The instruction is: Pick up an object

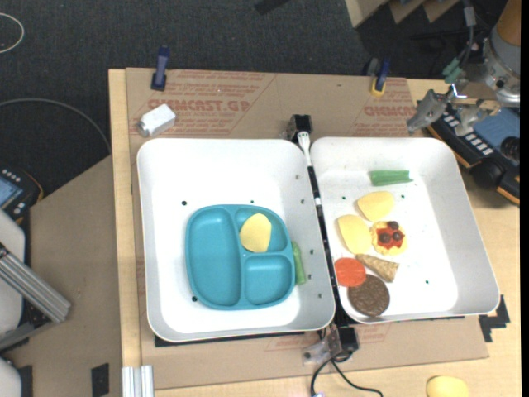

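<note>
The right bin (463, 222) holds several toy food pieces: a green strip (389, 176), two yellow slices (374, 204) (353, 232), a small pizza-like piece (389, 237), a tan wedge (378, 266), a red disc (350, 272) and a brown disc (369, 296). In the left bin (165, 180) lies a teal divided plate (216, 263) with a yellow piece (255, 232) on it; a green piece (298, 263) rests at the plate's right edge. My gripper (428, 111) hovers beyond the right bin's far right corner, away from all the pieces.
A black divider bar (309, 172) runs between the bins. A white block (157, 120) and two clamps (160, 67) (380, 76) sit on the cardboard behind them. Dark equipment (483, 147) lies to the right of the right bin.
</note>
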### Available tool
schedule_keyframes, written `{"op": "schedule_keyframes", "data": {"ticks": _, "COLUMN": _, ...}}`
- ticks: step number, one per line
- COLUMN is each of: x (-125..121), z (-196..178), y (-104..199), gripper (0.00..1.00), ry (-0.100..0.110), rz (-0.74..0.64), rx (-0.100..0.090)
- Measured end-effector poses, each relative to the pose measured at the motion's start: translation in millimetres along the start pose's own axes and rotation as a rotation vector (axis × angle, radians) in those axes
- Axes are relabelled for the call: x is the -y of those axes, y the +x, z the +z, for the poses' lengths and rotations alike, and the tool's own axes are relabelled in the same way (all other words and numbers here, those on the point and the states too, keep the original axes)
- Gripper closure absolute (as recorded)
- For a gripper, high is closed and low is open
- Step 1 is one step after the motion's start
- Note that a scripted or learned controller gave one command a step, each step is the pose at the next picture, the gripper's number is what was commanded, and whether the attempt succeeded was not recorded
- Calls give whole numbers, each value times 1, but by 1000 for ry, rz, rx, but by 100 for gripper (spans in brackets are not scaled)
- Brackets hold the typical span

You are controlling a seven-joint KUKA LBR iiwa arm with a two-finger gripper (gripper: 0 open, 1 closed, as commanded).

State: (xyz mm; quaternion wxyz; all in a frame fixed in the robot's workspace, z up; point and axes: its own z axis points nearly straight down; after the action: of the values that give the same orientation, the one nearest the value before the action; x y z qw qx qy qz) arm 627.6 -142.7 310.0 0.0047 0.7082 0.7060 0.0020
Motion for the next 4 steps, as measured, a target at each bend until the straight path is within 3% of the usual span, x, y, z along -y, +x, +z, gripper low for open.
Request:
{"op": "schedule_keyframes", "data": {"ticks": 1, "x": 22, "z": -205, "y": 8, "gripper": 0, "ry": -13, "rz": -5, "rx": 2}}
{"op": "schedule_keyframes", "data": {"ticks": 2, "x": 152, "z": -191, "y": 167, "gripper": 0, "ry": 11, "rz": -23, "rx": -10}}
{"op": "schedule_keyframes", "data": {"ticks": 3, "x": 146, "z": -201, "y": 158, "gripper": 100, "ry": 6, "rz": -4, "rx": -4}}
{"op": "schedule_keyframes", "data": {"ticks": 4, "x": 148, "z": -127, "y": 176, "gripper": 100, "ry": 18, "rz": -5, "rx": -3}}
